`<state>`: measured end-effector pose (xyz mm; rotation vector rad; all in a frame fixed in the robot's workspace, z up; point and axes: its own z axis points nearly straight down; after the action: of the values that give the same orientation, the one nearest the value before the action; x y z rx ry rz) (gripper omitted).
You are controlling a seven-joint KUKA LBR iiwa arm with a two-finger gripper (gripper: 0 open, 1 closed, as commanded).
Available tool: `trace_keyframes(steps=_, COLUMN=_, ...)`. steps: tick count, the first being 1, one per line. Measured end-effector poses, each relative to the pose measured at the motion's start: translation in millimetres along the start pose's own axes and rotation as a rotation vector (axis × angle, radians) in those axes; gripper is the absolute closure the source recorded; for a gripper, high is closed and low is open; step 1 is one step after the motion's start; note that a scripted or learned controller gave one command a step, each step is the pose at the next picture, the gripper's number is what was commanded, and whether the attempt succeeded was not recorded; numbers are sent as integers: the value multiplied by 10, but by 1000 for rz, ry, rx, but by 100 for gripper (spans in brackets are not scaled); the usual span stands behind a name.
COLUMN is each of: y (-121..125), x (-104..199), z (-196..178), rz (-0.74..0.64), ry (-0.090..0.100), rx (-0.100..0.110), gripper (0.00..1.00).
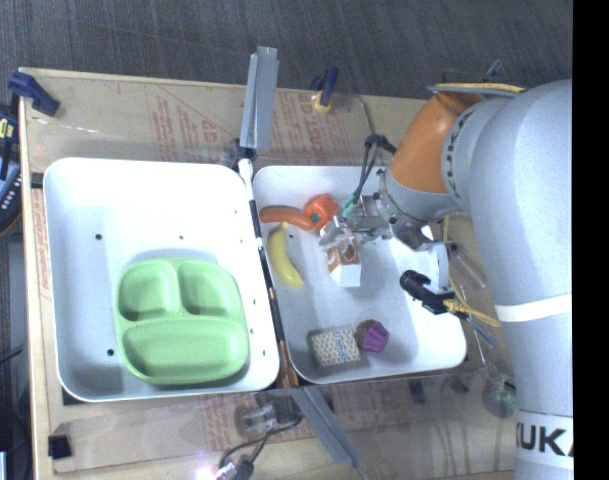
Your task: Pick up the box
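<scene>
**Box pick, mid-attempt**

Gripper (346, 236) sits low in the right bin (439, 353), right on top of the box (345, 262), a small brown-and-white carton directly beneath it. Box looks tilted and maybe just lifted, but that's a judgement; a clear lift is not yet shown. Can't tell the gripper's state or whether it has the box. Banana (283, 255) just left of the gripper, carrot-like orange toy (302, 213) above-left. Patterned sponge (335, 346) and purple toy (372, 336) below, apart. Green tray (181, 321) lies in the left bin (84, 208).
</scene>
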<state>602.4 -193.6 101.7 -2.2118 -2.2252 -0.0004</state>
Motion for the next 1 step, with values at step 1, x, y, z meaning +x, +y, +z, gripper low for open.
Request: trace_keyframes(steps=1, y=-714, x=-163, z=-1154, rz=-198, ry=-3, rx=-1, gripper=100)
